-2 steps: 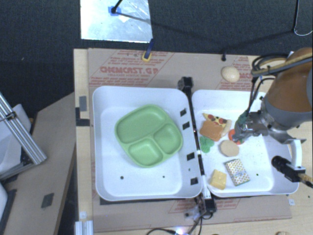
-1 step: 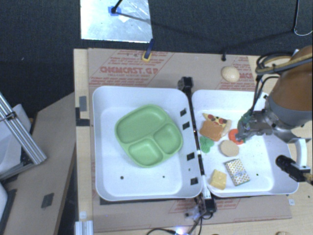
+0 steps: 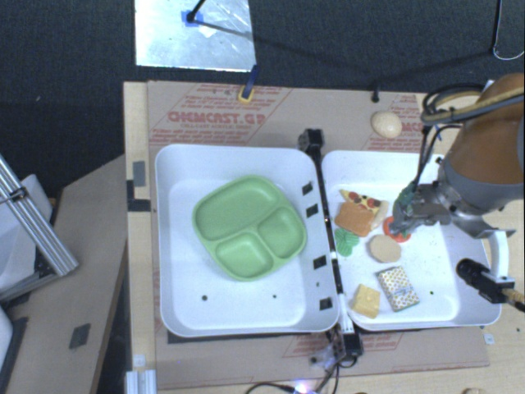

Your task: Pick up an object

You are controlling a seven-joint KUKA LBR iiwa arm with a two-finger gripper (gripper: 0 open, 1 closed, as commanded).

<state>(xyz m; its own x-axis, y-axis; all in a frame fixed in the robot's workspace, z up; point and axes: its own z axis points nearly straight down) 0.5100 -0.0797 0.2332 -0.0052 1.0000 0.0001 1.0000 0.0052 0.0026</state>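
1. Camera view, gripper and target. The gripper (image 3: 404, 220) hangs low over the right bin (image 3: 435, 310), close to its middle. A small red object (image 3: 395, 235) shows just beneath the tip, partly hidden by the tool; whether it lies between the jaws cannot be told, nor can the width of the jaws be read at this slant.
2. Neighbouring items in the right bin. A round tan disc (image 3: 384, 249) lies just beside the red object, on its lower left. A toast-like orange piece (image 3: 354, 218) and a pizza-like slice (image 3: 365, 199) lie to the left of the gripper, a green leafy piece (image 3: 344, 242) nearer the divider, and a yellow wedge (image 3: 367, 300) and a patterned box (image 3: 398, 288) toward the near wall.
3. Left bin (image 3: 176, 245). It holds a pale green divided plate (image 3: 248, 226), with three compartments, tilted slightly off square.
4. Surface and room. Both bins rest on a brown board (image 3: 221, 113) printed with red lettering. A beige egg-shaped object (image 3: 386, 124) sits on the board behind the right bin. Dark carpet (image 3: 66, 56) surrounds the bench; a shiny metal sheet (image 3: 195, 23) lies on it.
5. Materials. The bins are smooth white plastic with rounded corners; the arm (image 3: 488, 158) shows a grey shell and an orange band.
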